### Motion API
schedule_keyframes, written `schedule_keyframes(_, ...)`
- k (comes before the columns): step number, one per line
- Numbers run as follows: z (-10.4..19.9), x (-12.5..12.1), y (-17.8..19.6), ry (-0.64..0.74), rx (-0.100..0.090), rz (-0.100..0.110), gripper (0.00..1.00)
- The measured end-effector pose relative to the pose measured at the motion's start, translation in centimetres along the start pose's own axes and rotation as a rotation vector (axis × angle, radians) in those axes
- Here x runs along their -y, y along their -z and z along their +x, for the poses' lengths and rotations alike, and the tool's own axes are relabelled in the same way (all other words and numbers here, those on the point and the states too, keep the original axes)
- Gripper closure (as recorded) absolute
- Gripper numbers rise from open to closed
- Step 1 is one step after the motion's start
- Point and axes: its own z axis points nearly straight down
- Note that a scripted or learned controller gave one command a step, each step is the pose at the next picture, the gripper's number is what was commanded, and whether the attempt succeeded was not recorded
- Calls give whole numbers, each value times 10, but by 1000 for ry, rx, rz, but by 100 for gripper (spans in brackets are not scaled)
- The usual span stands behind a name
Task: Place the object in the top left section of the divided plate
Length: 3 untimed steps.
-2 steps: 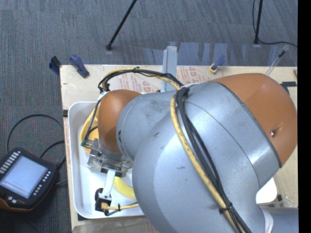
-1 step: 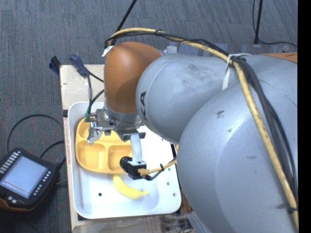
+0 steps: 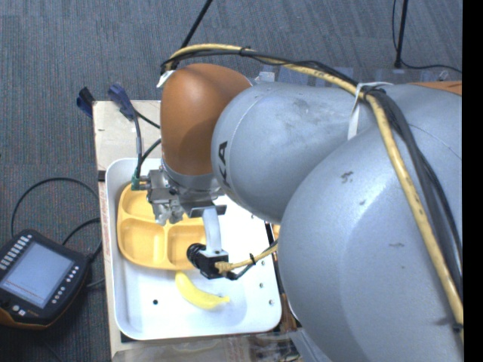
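Smooth grey arm, curved banana

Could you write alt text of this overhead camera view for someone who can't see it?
A big grey robot arm with an orange band reaches over a yellow divided plate in a white bin. A banana lies in the bin beside the plate.

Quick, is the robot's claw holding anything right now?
gripper: cannot be told; it hangs over the yellow divided plate. The banana lies loose in the white bin.
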Motion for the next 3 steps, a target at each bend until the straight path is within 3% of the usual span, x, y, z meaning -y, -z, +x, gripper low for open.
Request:
schedule_keyframes(1, -48, 59, 3, -54, -3, -3, 100)
schedule_keyframes(2, -21, 12, -29, -16, -1, -1, 100)
schedule_keyframes(3, -13, 7, -73, 218, -1, -2, 100)
